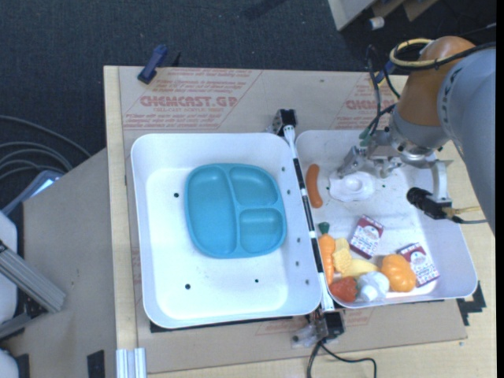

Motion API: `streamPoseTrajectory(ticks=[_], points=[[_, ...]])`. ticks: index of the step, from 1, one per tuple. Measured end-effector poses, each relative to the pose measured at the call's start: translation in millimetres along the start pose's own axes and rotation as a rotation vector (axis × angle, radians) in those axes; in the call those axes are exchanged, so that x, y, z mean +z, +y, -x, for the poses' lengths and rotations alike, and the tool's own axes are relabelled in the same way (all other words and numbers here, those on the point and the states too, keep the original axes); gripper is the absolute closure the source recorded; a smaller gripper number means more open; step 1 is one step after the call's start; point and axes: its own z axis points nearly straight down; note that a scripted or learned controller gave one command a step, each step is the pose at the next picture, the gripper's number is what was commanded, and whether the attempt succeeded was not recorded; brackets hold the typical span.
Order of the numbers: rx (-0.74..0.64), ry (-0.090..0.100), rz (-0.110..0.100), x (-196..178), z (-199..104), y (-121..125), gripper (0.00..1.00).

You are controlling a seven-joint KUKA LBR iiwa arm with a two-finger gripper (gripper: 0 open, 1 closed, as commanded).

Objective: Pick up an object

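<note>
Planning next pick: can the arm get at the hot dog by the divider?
Probably yes. The hot dog lies alone by the right bin's left wall, nothing on top; the pincer hovers just to its right. The wall may crowd one finger.

Arm (465, 77) is running off the right edge, so most of its body is getting cut. Gripper (370, 166) is sitting over the right bin (457, 250); fingers too small & cluttered w/ brackets to tell apart. White object (350, 186) just below it is blending into the bin floor, so its outline & whether it's being touched are staying unclear. Print on the two small cartons (365, 237) isn't resolving. Pile of toy food (362, 278) at the bin's near corner is overlapping, w/ pieces partly hiding each other.
</note>
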Motion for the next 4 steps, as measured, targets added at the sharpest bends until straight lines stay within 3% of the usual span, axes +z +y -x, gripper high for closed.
streamPoseTrajectory(ticks=[1,2,3,4], points=[[0.001,0.002,-0.004,1,-27,-67,0.0],[0.0,0.0,0.0,0,-25,12,0.0],[0.001,0.001,-0.004,1,-42,-50,0.0],[0.002,0.001,-0.003,1,-43,-140,0.0]])
